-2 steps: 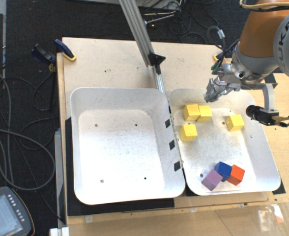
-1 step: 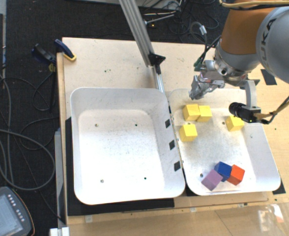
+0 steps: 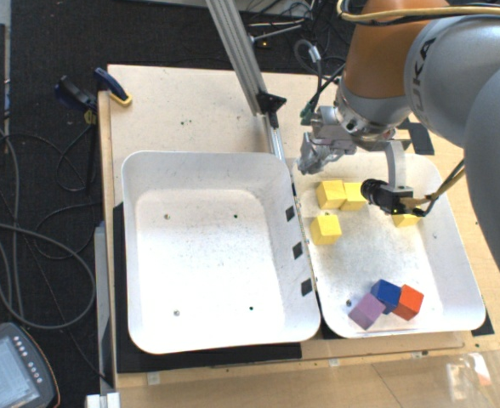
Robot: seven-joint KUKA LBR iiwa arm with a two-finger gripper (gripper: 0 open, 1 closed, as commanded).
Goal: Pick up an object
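You've got nothing picked yet: the gripper (image 3: 316, 161) hangs above the bin, can't tell its grip state. Nearest yellow block (image 3: 331, 194) sits just below-right of it, so the whole grab remains.

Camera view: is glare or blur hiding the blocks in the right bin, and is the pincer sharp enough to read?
Camera view: lighting is even and soft, no strong glare on the shallow white right bin; the yellow cubes, purple block, blue block and orange block read crisply with faint shadows; the metal pincer is slightly soft and cluttered, so its state is unclear.
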